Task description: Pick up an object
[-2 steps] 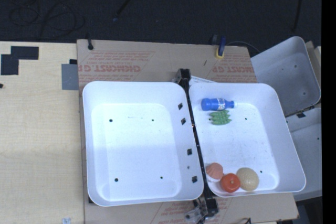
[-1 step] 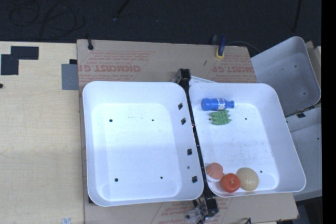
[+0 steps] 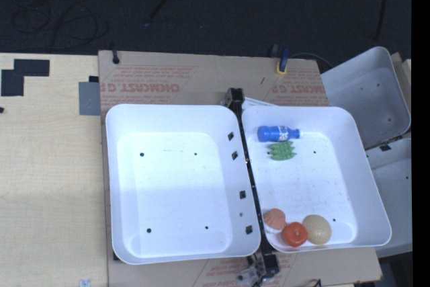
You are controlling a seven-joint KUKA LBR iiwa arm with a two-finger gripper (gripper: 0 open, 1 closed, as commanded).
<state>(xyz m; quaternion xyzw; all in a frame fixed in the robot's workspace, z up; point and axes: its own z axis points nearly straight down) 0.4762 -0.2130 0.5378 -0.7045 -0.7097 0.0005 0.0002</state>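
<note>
1. gripper: i cannot tell whether it is apart or together, so nothing can be counted as held.
2. the candidates all lie in the right bin. a blue bottle lies on its side near the far wall, with a small green leafy piece just beside it on the near side.
3. in the near corner of the same bin sit a peach-coloured piece, a red round piece and a tan ball, packed close and probably touching.
4. handling, as a guess: the bottle looks like light, stiff plastic. it is smooth and apt to roll, so it is best taken across the middle of its body, at right angles to its long axis.
5. the green piece looks flat and low, and hard to get under. the three round ones look light but would slip out of a pinch that is off-centre.
6. in the way: the corner cluster is hemmed in by the bin wall and by each other, leaving little room to close around any one of them. the bottle has open floor on its right, with only the green piece nearby.
7. further out, the left bin sits alongside, joined by a black divider strip. both bins rest on a cardboard sheet, and a grey panel stands off to the right.
</note>
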